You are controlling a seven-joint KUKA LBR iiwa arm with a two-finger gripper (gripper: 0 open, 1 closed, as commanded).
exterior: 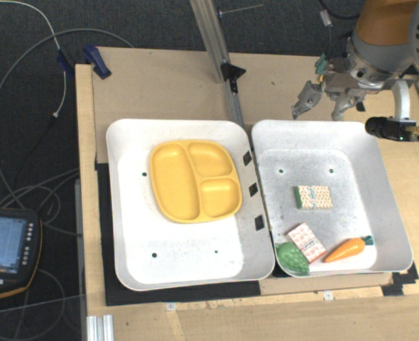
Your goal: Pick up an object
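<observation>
Bins (380, 155): two shallow white trays, below my gripper.
Plate (194, 180): yellow, smooth, three compartments, far to my left.
Carrot (346, 249): orange, tapered; long axis slants, tip left, green end right; well below me.
Gripper (327, 105): my fingers spread open, holding nothing, above the right bin's top edge.

arm (390, 20) cropped at top edge
</observation>
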